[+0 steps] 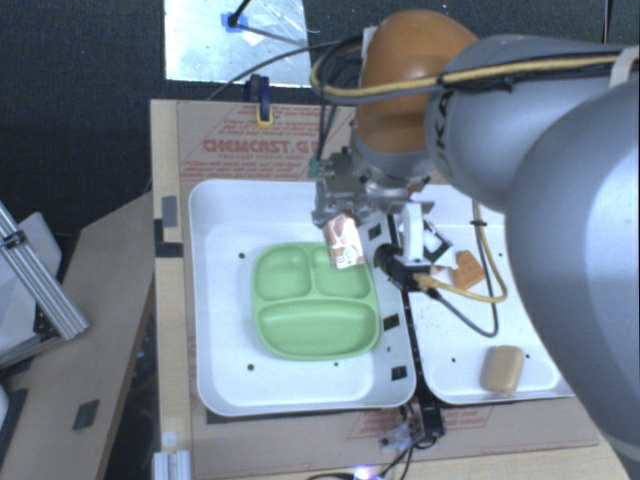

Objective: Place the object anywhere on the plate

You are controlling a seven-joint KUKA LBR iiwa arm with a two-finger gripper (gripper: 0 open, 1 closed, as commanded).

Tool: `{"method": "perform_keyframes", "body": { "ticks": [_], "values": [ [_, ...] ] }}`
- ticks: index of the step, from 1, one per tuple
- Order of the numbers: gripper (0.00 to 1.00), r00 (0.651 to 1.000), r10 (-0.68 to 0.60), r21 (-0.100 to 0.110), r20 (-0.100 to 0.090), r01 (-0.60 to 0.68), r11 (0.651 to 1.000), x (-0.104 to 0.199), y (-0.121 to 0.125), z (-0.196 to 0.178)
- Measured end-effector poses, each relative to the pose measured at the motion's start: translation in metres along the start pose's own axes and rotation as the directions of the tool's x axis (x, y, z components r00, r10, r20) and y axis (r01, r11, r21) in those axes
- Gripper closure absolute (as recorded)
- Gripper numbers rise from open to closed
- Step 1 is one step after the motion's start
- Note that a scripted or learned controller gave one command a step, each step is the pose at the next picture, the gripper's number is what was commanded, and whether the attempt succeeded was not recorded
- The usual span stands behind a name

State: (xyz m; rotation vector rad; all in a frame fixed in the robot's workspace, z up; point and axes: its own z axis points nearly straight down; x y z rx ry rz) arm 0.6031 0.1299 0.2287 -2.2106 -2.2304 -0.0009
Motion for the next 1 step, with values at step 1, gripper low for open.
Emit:
{"method": "perform_keyframes", "body": {
  "ticks": [1],
  "values": [
    [0.00,1.000,0.004,-0.001,0.001,-0.004,1.000,-0.0026,0.0009,0.0001]
  ]
}}
